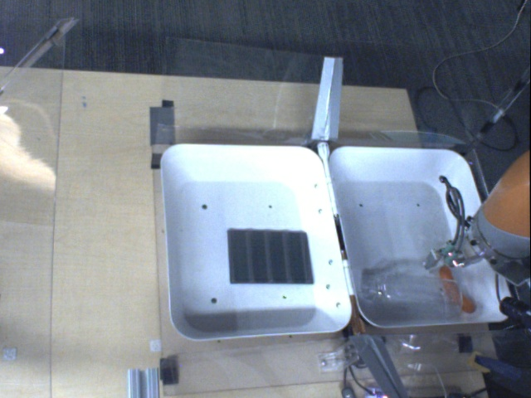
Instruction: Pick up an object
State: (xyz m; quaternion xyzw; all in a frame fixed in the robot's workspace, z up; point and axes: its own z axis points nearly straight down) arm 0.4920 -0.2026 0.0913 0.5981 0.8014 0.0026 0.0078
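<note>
At the near edge of the bench (99, 305) cables (373, 371) and clamp hardware lie below the seam between the two bins; just above them, in the near part of the right bin (390, 181), lies a clear glass (390, 287) on its side, faint against the white floor, its long axis running roughly left to right across the bin, though which end is the mouth cannot be told; beside it to the right, near the bin's right wall, an orange object (452, 288) lies with its long axis running from upper left to lower right, its far end under the gripper; the gripper (452, 259) hangs low over that spot at the end of the arm (506, 214), which enters from the right with its orange band showing, and whether it grips anything cannot be told; dark cables (452, 197) loop along the wrist above it; the left bin (249, 239) holds a dark ribbed block (270, 256) lying flat near its middle, ribs running near to far; farther back a metal post (328, 98) rises at the seam between the bins, with dark carpet (249, 15) beyond the bench
</note>
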